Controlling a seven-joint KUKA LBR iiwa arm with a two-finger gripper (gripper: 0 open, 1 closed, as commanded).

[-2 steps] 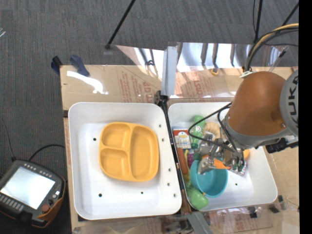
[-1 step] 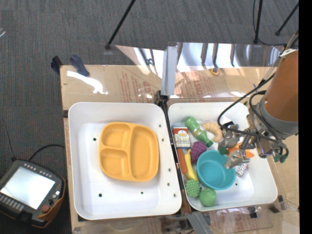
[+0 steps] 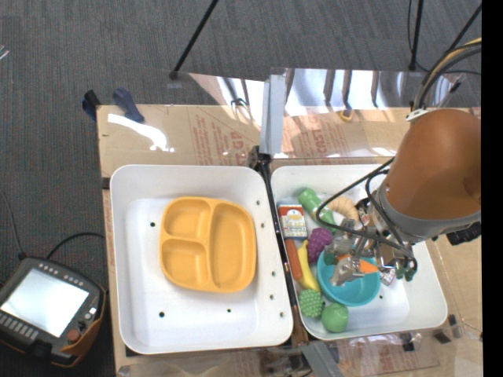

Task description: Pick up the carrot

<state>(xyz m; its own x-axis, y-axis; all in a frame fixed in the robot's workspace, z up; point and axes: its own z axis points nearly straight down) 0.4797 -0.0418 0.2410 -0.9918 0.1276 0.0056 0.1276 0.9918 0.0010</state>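
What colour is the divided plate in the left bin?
Yellow-orange divided plate, clearest in the camera view.

1. Your two bins are white: the left bin [image 3: 134, 210] and the right bin [image 3: 424, 305].
2. The divided plate [image 3: 208, 243] in the left bin is plain yellow-orange.
3. In the right bin you have a teal bowl [image 3: 354, 291], purple grapes [image 3: 319, 242], a yellow banana [image 3: 306, 269] and an orange carrot [image 3: 292, 255].
4. At that bin's front edge sits a green ball [image 3: 335, 317], beside a bumpy green piece [image 3: 310, 301].
5. The arm's band [image 3: 440, 163] is orange-brown.
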